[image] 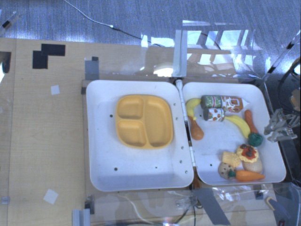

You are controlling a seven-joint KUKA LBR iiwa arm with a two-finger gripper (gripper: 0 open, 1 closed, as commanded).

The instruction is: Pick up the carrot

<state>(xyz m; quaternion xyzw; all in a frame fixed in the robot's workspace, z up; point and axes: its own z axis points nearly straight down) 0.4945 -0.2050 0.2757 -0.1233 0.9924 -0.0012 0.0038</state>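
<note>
Closest to the camera, the carrot [249, 175] lies flat in the right bin [277, 173], below and left of my hand [281, 129], whose opening I cannot tell, so I would descend across its thick middle.

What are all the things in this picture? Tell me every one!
bins: two, white, side by side on the bench
plate: one, yellow, three sections, in the left bin
bananas: two, yellow, right bin
cans: two, labelled, top of right bin
drumstick: one, brown, left side of right bin
carrots: two, orange; one at the bottom edge of right bin, one with a green top near its right side
small food toys: a few, yellow, red and tan, lower right bin
cable: one, thin, on the blue floor
gripper: one, grey metal, at the right bin's right edge
</note>
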